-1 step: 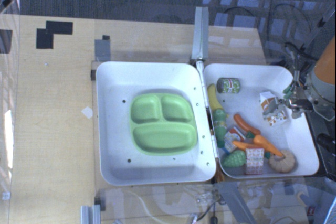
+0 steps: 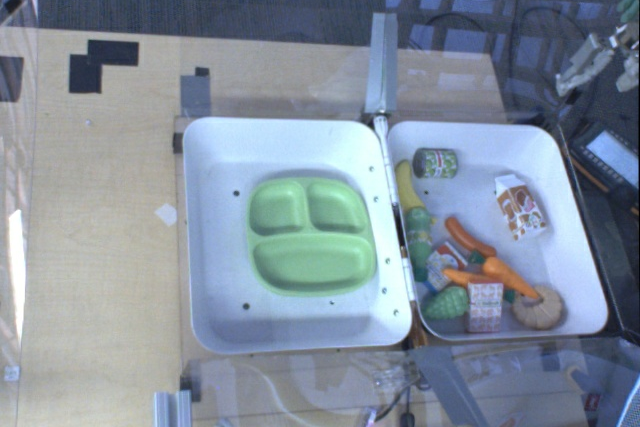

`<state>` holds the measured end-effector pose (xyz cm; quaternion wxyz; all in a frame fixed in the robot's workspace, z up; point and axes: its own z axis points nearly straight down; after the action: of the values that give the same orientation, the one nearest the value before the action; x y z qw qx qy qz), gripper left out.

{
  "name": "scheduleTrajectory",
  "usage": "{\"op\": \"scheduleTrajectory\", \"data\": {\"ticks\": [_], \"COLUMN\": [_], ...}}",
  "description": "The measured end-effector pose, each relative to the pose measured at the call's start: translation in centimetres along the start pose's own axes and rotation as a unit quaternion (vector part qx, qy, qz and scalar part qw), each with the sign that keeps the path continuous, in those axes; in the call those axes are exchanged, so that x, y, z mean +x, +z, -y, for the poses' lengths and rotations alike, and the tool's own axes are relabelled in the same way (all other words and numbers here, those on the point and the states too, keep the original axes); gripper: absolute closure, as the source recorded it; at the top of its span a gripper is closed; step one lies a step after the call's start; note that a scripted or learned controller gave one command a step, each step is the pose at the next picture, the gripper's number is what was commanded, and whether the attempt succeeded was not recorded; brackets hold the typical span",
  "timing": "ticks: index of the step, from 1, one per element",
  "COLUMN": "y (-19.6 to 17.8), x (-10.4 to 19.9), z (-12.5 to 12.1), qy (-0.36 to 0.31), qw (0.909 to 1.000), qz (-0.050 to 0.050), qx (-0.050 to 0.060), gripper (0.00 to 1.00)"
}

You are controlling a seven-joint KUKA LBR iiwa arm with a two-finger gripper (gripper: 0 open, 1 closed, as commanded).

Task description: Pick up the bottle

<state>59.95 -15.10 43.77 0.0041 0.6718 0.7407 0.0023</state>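
Single fixed overhead camera, angled downward
Views the left bin (image 2: 200,245) and right bin (image 2: 560,215) side by side from moderate height, bench edge nearest the lens

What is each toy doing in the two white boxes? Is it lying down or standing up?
Green plastic divided tray: lying flat in the left white bin, compartments up.
Small green-labelled can: lying on its side, right white bin.
White and brown carton: lying flat, apart from the pile.
Yellow banana: lying along the left wall.
Orange carrot: lying in the pile.
Tan round bun: resting in the near corner.
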Motion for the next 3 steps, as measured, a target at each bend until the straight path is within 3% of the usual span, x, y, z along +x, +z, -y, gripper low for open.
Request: {"op": "scheduleTrajectory", "data": {"ticks": [1, 2, 3], "y": [9.7, 25.2, 33.2], "x": [3.0, -0.8, 4.7], "z": [-4.4, 2.7, 2.3], "qy": [-0.071, -0.016, 0.048], "qw": [0.9975, 0.9999, 0.9989], "qz": [-0.001, -0.001, -0.001], "qx": [0.002, 0.003, 0.002], "gripper": [0.00, 0.00, 0.00]}}
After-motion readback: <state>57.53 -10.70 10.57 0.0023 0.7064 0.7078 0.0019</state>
